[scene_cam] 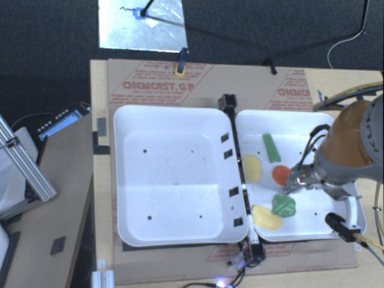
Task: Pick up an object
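The right bin (pixel 312 230) holds several small objects. A green bar (pixel 271 148) lies near its back. A pale yellow piece (pixel 251 168) sits by the divider. An orange-red ball (pixel 280 174) rests mid-bin, and a crumpled green lump (pixel 284 206) lies in front of it. Another yellow piece (pixel 267 217) sits at the front left corner. My gripper (pixel 293 185) hangs low over the bin, just right of the ball and just above the green lump. Nothing can be seen held in it.
The left bin (pixel 126 179) stands beside the right one, with black clips (pixel 234 191) along the shared rim. The arm's orange band (pixel 354 138) covers the right bin's far right side. A black bracket (pixel 339 227) sits at its front right edge.
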`<state>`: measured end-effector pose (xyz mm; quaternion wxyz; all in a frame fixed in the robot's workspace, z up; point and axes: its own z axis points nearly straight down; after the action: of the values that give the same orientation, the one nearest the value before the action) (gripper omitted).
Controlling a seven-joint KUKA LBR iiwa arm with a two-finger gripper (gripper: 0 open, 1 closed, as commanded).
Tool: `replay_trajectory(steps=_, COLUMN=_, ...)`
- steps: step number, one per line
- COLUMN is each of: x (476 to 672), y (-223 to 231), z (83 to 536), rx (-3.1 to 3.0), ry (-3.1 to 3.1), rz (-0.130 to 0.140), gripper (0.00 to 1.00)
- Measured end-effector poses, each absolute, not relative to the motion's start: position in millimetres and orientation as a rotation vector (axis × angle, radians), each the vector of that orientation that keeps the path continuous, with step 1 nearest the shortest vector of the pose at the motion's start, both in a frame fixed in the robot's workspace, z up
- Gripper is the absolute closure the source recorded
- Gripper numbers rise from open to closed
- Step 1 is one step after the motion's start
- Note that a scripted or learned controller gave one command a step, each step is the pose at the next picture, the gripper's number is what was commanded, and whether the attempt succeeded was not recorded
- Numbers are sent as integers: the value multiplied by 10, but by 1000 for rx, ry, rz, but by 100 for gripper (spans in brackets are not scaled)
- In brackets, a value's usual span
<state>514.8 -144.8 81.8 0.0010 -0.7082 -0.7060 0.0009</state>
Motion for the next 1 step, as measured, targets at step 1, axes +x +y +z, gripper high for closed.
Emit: replay_trajectory(steps=1, x=5753, y=-1438, z=1404, rx=-2221, ry=-2234, rz=-7, gripper=100)
